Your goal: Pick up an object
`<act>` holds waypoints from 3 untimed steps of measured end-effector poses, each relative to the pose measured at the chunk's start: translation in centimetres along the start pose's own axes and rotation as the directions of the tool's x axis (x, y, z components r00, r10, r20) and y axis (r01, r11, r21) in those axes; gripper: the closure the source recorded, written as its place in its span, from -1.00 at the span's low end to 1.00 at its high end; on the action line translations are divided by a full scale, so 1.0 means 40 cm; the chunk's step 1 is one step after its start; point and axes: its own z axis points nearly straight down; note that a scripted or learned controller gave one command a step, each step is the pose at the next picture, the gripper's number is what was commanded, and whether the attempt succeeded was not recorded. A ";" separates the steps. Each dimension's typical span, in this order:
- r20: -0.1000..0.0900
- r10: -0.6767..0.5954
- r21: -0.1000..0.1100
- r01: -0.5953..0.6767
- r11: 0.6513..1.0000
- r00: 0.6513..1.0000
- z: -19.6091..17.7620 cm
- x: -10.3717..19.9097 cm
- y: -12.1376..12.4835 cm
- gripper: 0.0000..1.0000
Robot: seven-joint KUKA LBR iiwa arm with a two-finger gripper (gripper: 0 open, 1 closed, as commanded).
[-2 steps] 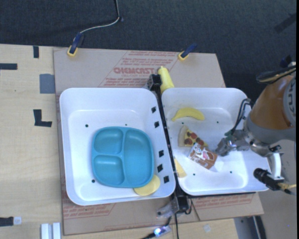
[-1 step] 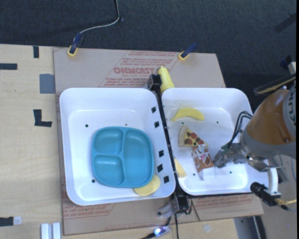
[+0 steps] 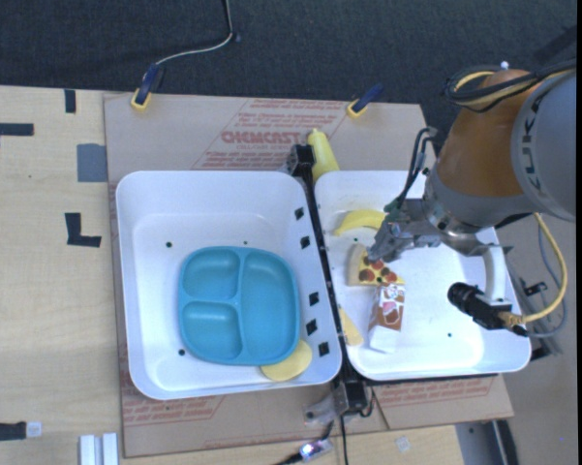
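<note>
Camera view has my gripper (image 3: 380,251) low in the right bin (image 3: 494,356), over the pizza slice toy (image 3: 371,271). I cannot tell its state; I judge nothing lifted yet.

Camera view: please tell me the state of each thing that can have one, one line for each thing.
Blue tray: lying flat in the left bin, its compartments bare.
Yellow piece: at the left bin's near edge, partly under the tray.
Banana: lying in the right bin.
Pizza slice: lying flat, just below the end effector.
Carton: lying on its side.
End effector: low over the pizza slice.
</note>
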 end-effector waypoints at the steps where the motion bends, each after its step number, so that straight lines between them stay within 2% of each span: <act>1: 0.002 0.017 0.022 -0.017 1.000 1.000 0.053 0.010 -0.132 1.00; 2: 0.006 0.021 0.016 -0.021 1.000 1.000 0.025 -0.149 -0.129 1.00; 3: 0.005 0.012 -0.003 -0.012 1.000 1.000 -0.379 -0.071 -0.114 1.00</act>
